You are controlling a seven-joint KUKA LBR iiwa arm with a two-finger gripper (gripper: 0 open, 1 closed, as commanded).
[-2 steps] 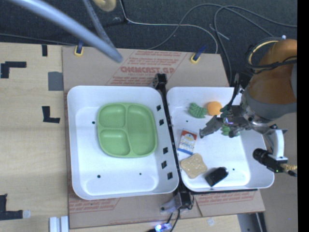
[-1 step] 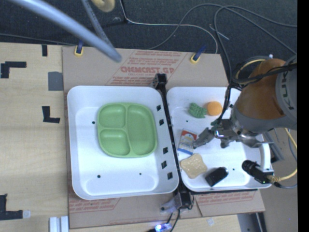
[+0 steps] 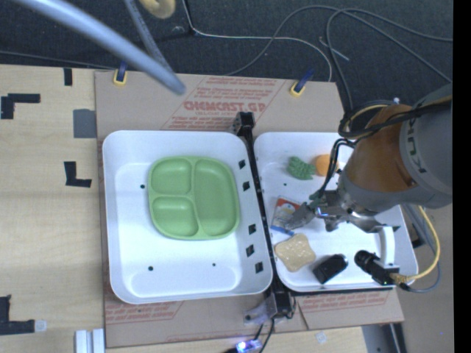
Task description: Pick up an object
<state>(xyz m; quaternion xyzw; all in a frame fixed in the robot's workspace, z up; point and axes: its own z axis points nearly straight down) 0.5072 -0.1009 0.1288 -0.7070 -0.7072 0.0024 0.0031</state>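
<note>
A small crumpled packet (image 3: 285, 213) lies in the right bin (image 3: 383, 282) near the divider, just left of my hand (image 3: 313, 210), which seems to hover touching it, though I cannot tell whether it is spread or pinching.

Glossy green plastic tray (image 3: 195, 197)

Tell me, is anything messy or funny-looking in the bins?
Nothing looks broken or spilled. The green plate lies flat in the left bin. The small things in the right bin lie scattered loosely, with the tan piece near the black one.
</note>
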